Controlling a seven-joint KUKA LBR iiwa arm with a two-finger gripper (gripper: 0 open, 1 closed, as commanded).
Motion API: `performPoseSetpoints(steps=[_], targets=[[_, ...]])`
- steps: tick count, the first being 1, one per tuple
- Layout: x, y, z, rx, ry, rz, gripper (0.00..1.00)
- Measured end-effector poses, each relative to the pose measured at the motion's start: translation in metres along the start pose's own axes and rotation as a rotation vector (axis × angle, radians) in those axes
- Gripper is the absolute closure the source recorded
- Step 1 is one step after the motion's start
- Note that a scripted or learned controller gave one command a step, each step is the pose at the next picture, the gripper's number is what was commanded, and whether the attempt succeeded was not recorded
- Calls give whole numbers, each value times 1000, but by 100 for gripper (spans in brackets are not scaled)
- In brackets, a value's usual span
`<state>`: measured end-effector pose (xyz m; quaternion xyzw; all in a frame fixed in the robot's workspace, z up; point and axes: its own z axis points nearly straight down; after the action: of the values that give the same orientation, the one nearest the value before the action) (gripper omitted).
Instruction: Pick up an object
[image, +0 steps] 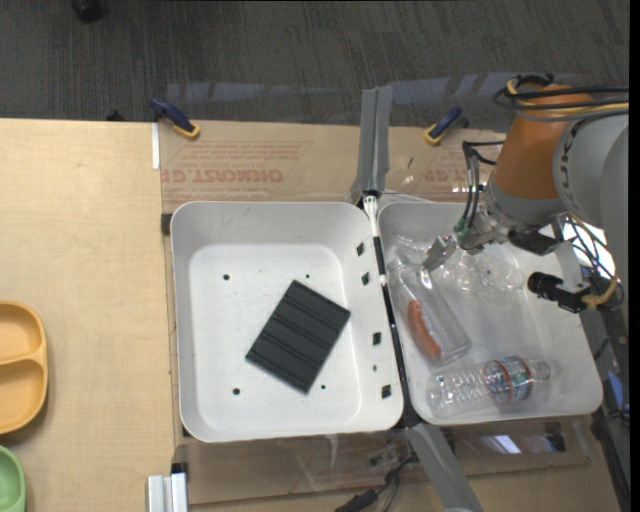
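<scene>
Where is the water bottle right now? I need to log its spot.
The water bottle lies on its side in the right bin, near that bin's front edge, just below the orange item.

Black ridged pad (298, 335) lies in left bin (200, 225); gripper (447, 243) over right bin (585, 395), above crumpled clear plastic (480, 275), orange item (425, 328), clear bottle (490, 382).

Mostly plastic stuff on a wood-look bench

Both white bins (190, 330) look like smooth, slightly glossy plastic; the black slab (298, 335) is matt and ribbed; the bottle (490, 383) is clear, shiny plastic; the benchtop (80, 220) is pale matt wood.
</scene>
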<state>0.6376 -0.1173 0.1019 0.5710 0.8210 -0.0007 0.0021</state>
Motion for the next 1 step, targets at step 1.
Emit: performPoseSetpoints(steps=[1], targets=[[-3, -71, 10, 3, 4, 24, 0]])
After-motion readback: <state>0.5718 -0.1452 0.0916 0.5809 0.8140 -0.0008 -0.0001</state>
